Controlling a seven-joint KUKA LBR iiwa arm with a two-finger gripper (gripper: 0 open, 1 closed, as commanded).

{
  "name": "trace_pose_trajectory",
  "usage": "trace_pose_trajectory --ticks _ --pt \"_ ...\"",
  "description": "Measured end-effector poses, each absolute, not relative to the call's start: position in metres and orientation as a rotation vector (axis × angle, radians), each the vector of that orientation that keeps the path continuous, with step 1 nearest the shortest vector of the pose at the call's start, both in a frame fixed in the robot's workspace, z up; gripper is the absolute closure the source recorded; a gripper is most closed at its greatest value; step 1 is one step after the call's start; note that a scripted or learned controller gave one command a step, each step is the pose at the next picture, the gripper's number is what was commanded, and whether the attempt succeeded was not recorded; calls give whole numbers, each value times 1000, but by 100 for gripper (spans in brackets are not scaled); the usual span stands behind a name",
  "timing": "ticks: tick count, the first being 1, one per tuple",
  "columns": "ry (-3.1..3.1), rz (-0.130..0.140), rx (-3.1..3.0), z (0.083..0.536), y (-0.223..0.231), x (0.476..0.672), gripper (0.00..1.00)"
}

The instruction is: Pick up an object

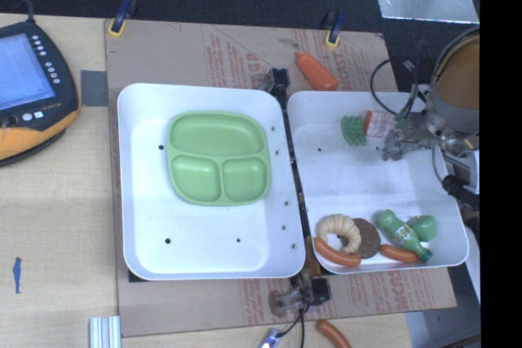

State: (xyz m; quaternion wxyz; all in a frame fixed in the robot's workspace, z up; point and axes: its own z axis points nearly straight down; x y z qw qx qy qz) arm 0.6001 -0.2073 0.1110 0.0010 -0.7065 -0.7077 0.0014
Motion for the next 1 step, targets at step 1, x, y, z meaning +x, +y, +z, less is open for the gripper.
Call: trace_pose_trajectory --ticks 1 --pt "-2228 -1 -2215 205 -139 592 100"
